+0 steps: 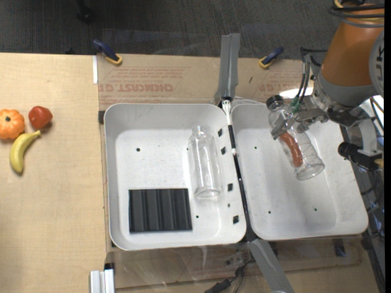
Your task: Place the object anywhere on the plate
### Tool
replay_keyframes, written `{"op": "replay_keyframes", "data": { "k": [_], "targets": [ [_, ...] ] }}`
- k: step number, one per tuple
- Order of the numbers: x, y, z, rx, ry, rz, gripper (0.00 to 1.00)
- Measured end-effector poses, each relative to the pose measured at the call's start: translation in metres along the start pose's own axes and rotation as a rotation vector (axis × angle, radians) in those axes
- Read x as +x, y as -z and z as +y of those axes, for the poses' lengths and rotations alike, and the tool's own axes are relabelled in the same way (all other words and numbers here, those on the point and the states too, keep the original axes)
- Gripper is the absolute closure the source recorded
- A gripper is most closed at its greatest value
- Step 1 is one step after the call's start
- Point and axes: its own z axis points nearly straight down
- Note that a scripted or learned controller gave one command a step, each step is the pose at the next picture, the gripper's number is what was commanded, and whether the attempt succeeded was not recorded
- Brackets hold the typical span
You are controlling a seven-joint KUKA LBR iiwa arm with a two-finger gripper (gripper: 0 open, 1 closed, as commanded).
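A black ribbed rectangular plate (160, 210) lies flat in the front left of the left bin (116, 163). A clear plastic bottle (204, 163) lies lengthwise just right of it, near the bin's middle. Over the back of the right bin (342, 218), my gripper (286, 122) meets the upper end of a tilted clear cup (307, 159). A reddish, sausage-shaped piece (293, 148) shows within or through the cup. Whether the cup is gripped or rests on the bin floor, I cannot tell. The arm's orange band (351, 47) is at the upper right.
On the tan bench at the left lie an orange fruit (10, 124), a red fruit (40, 116) and a banana (21, 152). A metal divider (232, 127) runs between the bins. Clamps (107, 52) hold cardboard behind them. Cables hang at the right edge.
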Motion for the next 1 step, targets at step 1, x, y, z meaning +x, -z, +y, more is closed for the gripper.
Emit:
{"op": "replay_keyframes", "data": {
  "k": [1],
  "targets": [
    [0.0598, -0.0276, 0.0302, 0.002, -0.229, 0.001, 1.0]
  ]
}}
